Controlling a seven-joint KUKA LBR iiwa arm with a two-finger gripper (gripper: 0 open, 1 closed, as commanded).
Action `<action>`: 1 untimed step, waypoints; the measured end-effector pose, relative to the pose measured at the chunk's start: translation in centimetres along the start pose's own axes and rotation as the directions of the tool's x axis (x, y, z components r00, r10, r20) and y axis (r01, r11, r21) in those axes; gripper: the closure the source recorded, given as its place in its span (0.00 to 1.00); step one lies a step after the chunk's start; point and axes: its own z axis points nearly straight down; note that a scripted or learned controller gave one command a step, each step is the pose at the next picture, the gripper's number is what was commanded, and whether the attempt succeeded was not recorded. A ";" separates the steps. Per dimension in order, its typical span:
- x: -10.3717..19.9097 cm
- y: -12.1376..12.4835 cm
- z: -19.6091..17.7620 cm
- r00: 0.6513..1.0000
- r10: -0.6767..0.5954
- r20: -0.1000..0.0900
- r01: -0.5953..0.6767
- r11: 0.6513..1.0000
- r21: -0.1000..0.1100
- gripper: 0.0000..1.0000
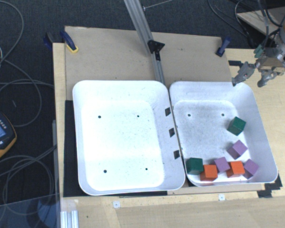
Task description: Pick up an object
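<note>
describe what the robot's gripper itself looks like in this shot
The gripper is a small grey metal unit at the right edge of the view, with two thin, dark-tipped fingers splayed outward. Its body is pale grey with darker mechanical parts above. Finer markings or cables are too small to tell.

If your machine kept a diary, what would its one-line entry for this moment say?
gripper: open, above right bin's far corner, holding nothing | blocks: green cube apart, six others along near edge | pick: not started

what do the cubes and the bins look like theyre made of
Cubes: probably painted wood or plastic, with flat matte colour and crisp edges. Bins: likely thin moulded plastic, with white rounded corners, a soft sheen and grey scuffing on the floor.
</note>
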 end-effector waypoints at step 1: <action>-0.4 -6.1 -12.3 1.000 0.003 0.004 -0.003 1.000 -0.012 0.00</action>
